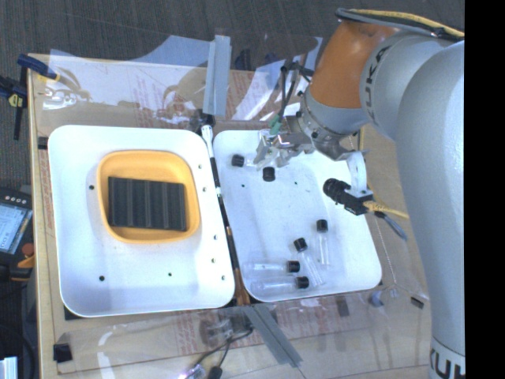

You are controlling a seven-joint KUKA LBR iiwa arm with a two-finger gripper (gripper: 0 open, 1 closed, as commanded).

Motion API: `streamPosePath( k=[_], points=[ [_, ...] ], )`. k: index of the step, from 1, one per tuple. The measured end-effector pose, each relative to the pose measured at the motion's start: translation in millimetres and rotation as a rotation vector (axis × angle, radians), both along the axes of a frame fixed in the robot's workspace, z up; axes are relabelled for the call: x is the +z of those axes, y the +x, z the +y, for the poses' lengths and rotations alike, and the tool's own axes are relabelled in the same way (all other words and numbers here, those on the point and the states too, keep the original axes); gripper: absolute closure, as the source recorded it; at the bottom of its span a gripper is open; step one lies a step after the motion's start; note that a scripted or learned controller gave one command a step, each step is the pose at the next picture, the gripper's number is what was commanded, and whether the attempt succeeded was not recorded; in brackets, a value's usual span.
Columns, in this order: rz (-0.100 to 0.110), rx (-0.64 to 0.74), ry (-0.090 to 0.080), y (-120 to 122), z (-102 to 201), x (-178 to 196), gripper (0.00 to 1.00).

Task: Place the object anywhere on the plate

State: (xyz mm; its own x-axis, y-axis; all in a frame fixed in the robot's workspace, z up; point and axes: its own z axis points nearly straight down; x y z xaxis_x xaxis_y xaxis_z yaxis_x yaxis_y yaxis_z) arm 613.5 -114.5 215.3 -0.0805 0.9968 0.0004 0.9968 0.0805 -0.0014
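Two white bins sit on the desk; the claw [272, 150], its state unclear, hovers over the right bin [351, 279], the yellow plate [146, 164] well left.

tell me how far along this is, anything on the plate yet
Nothing looks done: the yellow plate in the left bin carries only its dark ribbed insert. In hand: the gripper is low over the far end of the right bin, near a black cap, with nothing visibly between its fingers. Left: the clear vials and caps lie in the right bin, so the grasp and carry across remain.
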Motion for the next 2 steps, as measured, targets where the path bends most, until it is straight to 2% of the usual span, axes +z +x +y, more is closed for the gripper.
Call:
streamPosePath(
  k=[1,2],
  points=[
    [-0.002,0.118,0.0,16,45,4,1.0],
    [0.004,0.365,0.001,21,81,-21,1.0]
  ],
)
